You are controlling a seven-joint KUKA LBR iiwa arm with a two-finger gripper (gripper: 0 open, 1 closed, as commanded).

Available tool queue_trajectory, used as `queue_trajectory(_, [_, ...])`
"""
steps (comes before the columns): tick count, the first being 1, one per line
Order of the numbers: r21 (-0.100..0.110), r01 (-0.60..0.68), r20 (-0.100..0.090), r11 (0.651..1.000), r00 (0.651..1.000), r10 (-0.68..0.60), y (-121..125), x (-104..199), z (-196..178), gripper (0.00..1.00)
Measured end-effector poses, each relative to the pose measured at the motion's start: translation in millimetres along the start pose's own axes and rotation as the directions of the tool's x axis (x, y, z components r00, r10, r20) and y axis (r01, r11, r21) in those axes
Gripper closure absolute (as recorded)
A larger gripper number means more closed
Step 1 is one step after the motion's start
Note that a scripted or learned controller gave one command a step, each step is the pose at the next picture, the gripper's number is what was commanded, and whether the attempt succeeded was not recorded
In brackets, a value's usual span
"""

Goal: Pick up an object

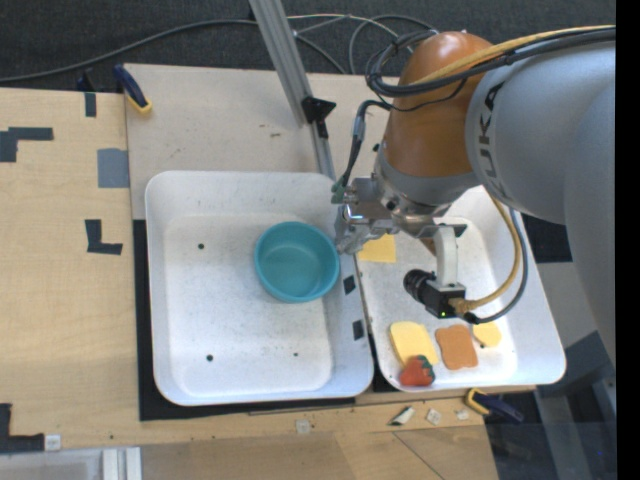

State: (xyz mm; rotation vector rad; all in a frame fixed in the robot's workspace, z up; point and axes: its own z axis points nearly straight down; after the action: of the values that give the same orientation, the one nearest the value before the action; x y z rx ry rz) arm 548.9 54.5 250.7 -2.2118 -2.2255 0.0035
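Observation:
My gripper (352,230) hangs low over the left edge of the right bin (520,368), by the wall between the two bins. A flat yellow piece (379,250) lies just to its right, partly under the wrist. A teal bowl (296,260) stands upright in the left bin (200,368), close to the left of the gripper. At the front of the right bin lie a yellow block (410,340), an orange block (456,347), a red strawberry (418,371) and a small yellow piece (487,335). The arm's grey and orange body hides the back of the right bin.
A slanted metal pole (285,63) rises behind the bins. Cables (330,33) trail across the dark floor at the back. A blue and yellow clamp (133,88) sits at the board's back left corner, and another (485,402) sits at the front right.

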Motion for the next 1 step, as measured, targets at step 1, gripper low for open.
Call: queue_trajectory(1, [-0.001,0.0,0.001,1.0,1.0,0.0,-9.6,45.4,7.0,1.0])
